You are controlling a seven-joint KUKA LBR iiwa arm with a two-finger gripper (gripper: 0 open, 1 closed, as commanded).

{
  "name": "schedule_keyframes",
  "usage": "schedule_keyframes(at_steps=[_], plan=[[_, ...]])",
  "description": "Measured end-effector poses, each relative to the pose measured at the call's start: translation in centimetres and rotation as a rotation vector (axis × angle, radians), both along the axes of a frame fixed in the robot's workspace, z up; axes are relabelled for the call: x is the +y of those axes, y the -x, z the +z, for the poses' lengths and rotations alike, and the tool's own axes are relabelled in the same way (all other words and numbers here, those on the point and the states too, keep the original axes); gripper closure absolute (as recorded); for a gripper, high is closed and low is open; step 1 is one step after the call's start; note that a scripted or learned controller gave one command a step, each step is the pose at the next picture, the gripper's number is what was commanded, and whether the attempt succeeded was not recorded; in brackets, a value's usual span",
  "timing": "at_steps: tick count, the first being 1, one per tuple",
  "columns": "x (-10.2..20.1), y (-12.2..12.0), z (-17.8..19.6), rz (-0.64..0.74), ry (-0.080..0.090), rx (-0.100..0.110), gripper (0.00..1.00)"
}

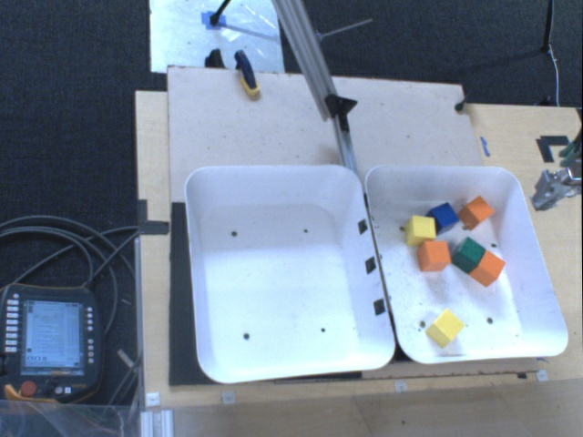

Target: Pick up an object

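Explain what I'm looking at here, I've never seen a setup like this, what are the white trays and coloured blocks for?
This is one camera looking down at a slant on a wooden bench. Two shallow white bins sit side by side. The right bin holds small blocks: two yellow, three orange, one blue and one green. The left bin is beside it. At the right edge, a bit of the robot arm's gripper pokes in, above the bench, holding nothing visible. The robot's job is picking up a block.

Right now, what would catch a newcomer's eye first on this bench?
The cluster of small coloured wooden-looking cubes in the right shallow white bin: orange, yellow, blue and green. One yellow cube lies apart near that bin's front. The metal gripper sits at the right edge, beside the bin.
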State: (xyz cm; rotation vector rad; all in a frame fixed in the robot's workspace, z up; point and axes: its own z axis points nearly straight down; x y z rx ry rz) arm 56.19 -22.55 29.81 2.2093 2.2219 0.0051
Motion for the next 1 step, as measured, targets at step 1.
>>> schedule_keyframes(at_steps=[1], plan=[[4.78,-1.43,0.07,0.005,-0.003,0.004,1.00]])
